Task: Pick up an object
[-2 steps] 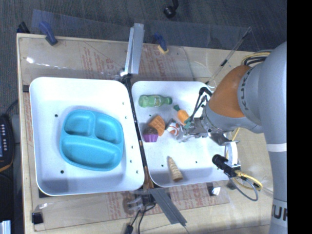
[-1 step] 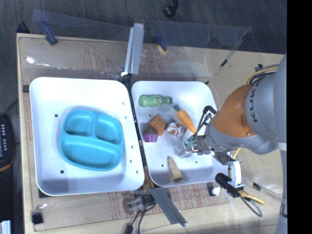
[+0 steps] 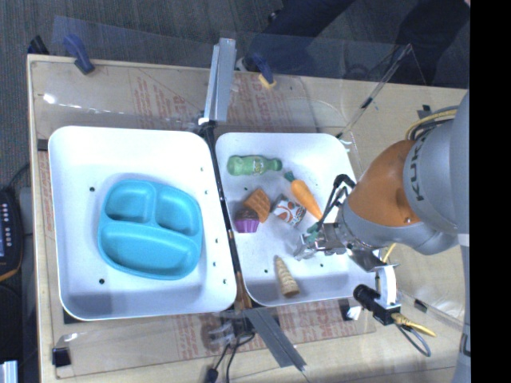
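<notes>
The right bin point(image 3: 281, 146) serves as landmark: its floor lies bare along the near wall and in the far right corner. The gripper point(image 3: 307, 244) sits low over the bin's right half; whether it is open or closed cannot be told. Just left of it lies the small carton point(image 3: 288, 211), the carrot point(image 3: 305, 199) beside that. The cone point(image 3: 286, 276) rests near the front wall. 2 bins share a pale bench point(image 3: 120, 86).

Dark grey carpet floor point(image 3: 120, 6), pale wooden bench point(image 3: 319, 94)
</notes>
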